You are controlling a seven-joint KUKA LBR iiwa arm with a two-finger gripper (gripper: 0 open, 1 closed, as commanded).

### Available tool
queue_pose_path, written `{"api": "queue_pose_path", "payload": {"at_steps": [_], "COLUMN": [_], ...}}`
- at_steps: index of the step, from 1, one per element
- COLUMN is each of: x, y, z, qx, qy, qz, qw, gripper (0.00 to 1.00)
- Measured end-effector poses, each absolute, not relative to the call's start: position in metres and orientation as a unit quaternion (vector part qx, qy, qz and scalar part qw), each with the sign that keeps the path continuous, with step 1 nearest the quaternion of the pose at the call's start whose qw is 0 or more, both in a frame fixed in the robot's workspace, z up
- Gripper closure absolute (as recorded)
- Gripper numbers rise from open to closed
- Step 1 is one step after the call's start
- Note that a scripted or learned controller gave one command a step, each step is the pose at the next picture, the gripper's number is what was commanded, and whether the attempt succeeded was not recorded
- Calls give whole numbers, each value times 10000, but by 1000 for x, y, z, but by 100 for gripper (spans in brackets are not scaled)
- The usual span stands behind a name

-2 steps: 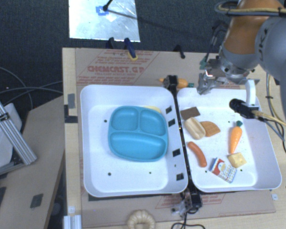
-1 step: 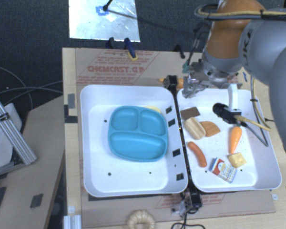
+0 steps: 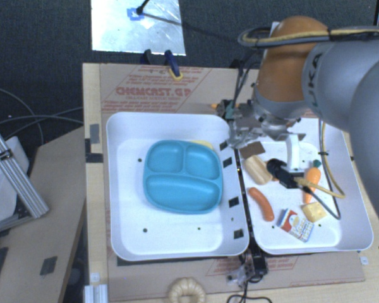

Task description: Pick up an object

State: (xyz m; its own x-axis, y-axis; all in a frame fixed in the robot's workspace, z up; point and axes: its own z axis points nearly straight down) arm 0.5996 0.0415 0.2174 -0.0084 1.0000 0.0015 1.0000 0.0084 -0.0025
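While the grey arm (image 3: 347, 74) is reaching in from the right, its pincer (image 3: 243, 134) is hanging over the rear left corner of the right bin (image 3: 354, 232), hard by the wall shared with the left bin (image 3: 123, 232); whether it is spread or pressed together, I cannot tell. Nearest the viewer, well in front of the pincer, a small printed carton (image 3: 297, 225) and a cheese wedge (image 3: 314, 211) are lying. Closer to it, a sausage (image 3: 261, 204), a carrot (image 3: 311, 180) and a bread piece (image 3: 257, 168) are resting. A brown block (image 3: 252, 149) is sitting just beside the pincer. Left of it, a blue divided plate (image 3: 183, 175) is lying.
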Motion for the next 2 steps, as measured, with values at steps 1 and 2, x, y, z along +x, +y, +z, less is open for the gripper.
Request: {"api": "queue_pose_path", "payload": {"at_steps": [1,2], "x": [614,613], "y": [33,41], "z": [227,215], "qx": [-7064,-7052], "qy": [-7078,-7090], "qz": [-13,-2], "qw": [-10,-2], "gripper": [100,100]}}
